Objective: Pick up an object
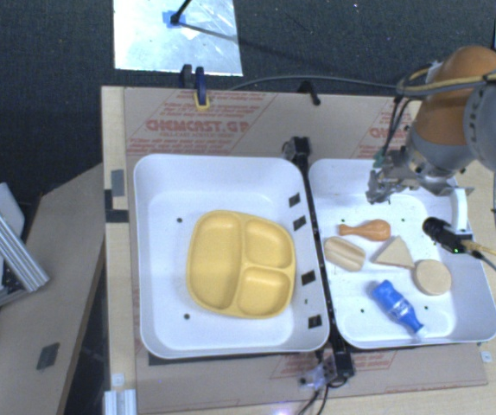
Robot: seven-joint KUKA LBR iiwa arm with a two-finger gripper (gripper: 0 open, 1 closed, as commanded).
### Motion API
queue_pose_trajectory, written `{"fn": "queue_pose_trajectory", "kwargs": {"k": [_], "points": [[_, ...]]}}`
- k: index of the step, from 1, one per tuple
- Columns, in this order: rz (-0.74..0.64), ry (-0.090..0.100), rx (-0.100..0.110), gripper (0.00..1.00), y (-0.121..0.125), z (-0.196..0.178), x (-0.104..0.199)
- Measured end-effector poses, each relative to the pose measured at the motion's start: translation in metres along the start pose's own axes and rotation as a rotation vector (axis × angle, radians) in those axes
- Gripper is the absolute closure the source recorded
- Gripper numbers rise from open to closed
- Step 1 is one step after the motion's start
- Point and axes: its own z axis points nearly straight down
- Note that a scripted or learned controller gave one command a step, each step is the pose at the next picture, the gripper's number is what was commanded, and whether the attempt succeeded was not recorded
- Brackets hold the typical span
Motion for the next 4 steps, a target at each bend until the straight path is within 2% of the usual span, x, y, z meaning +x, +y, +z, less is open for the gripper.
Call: {"fn": "queue_pose_trajectory", "kwargs": {"k": [1,2,4], "points": [[-0.001,0.000,-0.001,1.00,-0.003,-0.056,0.009],[-0.001,-0.001,-0.003,1.00,-0.001,-0.121,0.004],[-0.005,0.002,0.005,1.00,0.006,-0.096,0.115]]}}
